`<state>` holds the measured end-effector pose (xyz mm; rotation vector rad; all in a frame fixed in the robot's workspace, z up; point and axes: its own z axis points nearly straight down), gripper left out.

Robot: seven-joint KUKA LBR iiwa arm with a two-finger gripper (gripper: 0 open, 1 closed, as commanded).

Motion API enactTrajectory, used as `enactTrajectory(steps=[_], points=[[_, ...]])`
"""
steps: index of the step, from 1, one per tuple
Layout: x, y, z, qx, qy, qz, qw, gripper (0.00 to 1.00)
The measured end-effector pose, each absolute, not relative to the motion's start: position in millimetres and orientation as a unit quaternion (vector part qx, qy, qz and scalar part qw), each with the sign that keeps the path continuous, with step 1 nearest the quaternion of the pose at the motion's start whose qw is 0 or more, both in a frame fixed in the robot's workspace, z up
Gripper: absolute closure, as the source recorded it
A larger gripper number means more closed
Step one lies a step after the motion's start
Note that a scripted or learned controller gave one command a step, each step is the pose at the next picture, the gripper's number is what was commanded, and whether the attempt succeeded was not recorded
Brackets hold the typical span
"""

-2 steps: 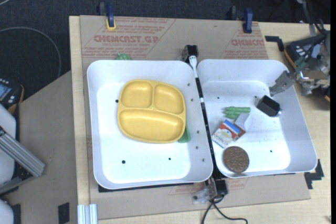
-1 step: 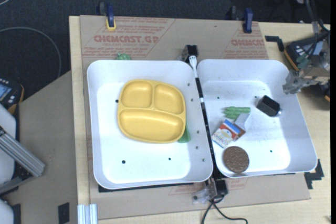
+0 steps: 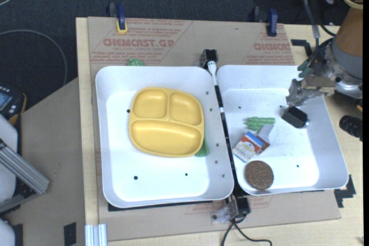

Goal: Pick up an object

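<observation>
1. Dark carpet surrounds your bench [image 3: 173, 37], which is topped with a brown board printed in red and pinned by two blue clamps at its far edge.
2. You've got two white bins side by side: the left bin [image 3: 115, 141] and the right bin [image 3: 323, 152], touching along the middle seam.
3. Look left: a yellow divided plate [image 3: 167, 122] sits near the centre of the left bin, with something green [image 3: 202, 150] peeking out from under its right edge.
4. Look right: your arm [image 3: 351, 43] reaches in over the right bin's far right corner.
5. Your hand [image 3: 301, 96] hangs low over the bin floor, pointing down. You can't tell from this angle whether it is wide or narrow.
6. Just below the hand lies a small black block [image 3: 294, 117]; whether they touch is unclear.
7. Nearer the seam you have a green leafy piece [image 3: 259, 121], and just beneath it a small red, white and blue packet [image 3: 251, 145].
8. At the front edge of the right bin sits a brown round disc [image 3: 259, 174], close to the packet.
</observation>
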<state>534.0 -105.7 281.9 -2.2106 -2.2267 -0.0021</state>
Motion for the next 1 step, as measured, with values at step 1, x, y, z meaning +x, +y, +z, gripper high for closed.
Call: enactTrajectory(steps=[1], points=[[493.8, -46.1, 257.8, -0.705, -0.709, 0.0005, 0.003, 1.0]])
